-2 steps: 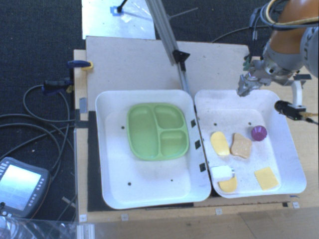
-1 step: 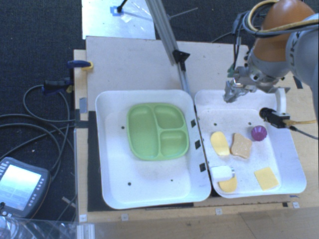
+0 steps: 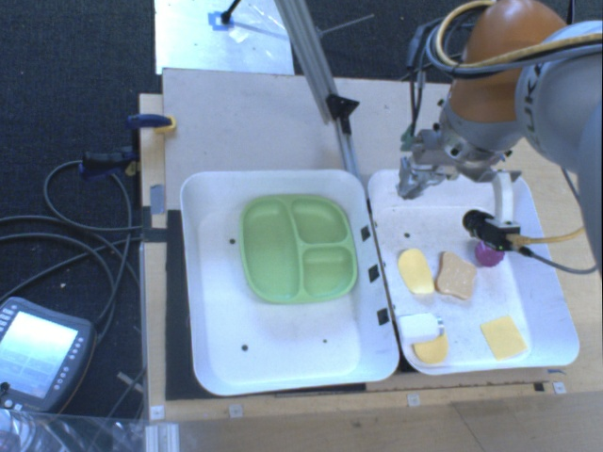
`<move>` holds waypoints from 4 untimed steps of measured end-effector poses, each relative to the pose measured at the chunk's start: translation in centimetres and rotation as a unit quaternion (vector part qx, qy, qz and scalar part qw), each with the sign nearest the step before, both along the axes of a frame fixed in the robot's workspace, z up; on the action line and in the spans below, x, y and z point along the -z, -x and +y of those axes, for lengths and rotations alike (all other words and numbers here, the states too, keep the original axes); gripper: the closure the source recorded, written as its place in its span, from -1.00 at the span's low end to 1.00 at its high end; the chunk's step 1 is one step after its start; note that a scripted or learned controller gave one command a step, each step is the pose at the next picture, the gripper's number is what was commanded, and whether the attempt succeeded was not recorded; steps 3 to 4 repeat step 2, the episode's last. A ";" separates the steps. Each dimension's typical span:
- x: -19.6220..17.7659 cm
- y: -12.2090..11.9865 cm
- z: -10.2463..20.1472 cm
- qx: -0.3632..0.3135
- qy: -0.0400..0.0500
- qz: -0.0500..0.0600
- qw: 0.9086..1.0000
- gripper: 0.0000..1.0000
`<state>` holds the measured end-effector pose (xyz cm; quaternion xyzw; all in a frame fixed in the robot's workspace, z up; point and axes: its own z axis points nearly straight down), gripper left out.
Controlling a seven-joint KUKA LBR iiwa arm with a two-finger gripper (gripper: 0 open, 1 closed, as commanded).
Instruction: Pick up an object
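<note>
My gripper (image 3: 411, 185) hangs over the back left part of the right bin (image 3: 556, 342), fingers pointing down, with nothing seen between them. Below it in that bin lie a pale yellow oval piece (image 3: 415, 271), a tan toast-like piece (image 3: 456, 276), a yellow square slice (image 3: 502, 336), a white block (image 3: 420, 326) with an orange-yellow wedge (image 3: 432, 349) beside it, and a small purple object (image 3: 488, 252) near the bin's right side. All lie apart from the gripper.
A green divided plate (image 3: 297, 248) rests in the left bin (image 3: 217, 347). A slanted metal pole (image 3: 311, 55) crosses above the bins' divide. A black cable end (image 3: 485, 226) hangs over the right bin. Clamps and cables sit off the bench at left.
</note>
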<state>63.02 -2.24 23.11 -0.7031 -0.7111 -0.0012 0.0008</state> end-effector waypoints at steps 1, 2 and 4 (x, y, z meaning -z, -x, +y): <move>-1.1 1.8 5.2 0.000 0.000 0.000 1.000 1.00; -1.4 4.2 10.4 0.000 0.000 0.001 1.000 1.00; -1.4 4.2 10.4 0.000 0.000 0.001 1.000 1.00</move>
